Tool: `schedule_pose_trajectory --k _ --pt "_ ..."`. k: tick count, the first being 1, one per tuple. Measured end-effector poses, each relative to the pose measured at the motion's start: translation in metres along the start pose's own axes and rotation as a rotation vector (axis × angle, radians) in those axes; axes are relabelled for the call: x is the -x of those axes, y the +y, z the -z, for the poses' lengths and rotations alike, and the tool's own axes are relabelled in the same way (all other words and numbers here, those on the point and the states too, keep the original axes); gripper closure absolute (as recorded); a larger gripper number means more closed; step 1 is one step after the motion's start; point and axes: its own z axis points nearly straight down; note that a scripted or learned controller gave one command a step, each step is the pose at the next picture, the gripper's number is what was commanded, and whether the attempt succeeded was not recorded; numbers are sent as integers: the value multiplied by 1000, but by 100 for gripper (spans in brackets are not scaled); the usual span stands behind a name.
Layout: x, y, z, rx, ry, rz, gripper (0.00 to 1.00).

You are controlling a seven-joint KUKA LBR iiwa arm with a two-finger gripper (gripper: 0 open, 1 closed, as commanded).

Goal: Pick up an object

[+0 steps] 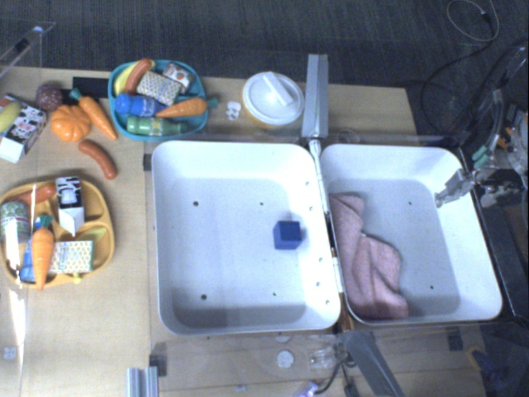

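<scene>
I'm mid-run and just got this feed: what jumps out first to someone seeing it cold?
First, the two white bins side by side: a small blue cube sits alone in the left bin, and a crumpled pink cloth lies along the left side of the right bin. Next, the colourful toy food on the bench at left. The gripper sits at the right bin's right rim, away from both.

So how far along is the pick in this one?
Nothing looks done yet. The blue cube sits untouched on the floor of the left bin, and the pink cloth lies crumpled along the left side of the right bin. The pincer is at the right bin's right rim, with nothing seen in it. Left to do: move over an object, close on it and lift.
</scene>
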Motion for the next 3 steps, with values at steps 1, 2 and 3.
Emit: schedule_pose_trajectory --k 1,2,3 --pt "-26 -54 -150 -2 1 -49 0" --pt "-81 -2 -175 14 -2 50 0" --pt "-79 -3 -175 15 -4 167 0"
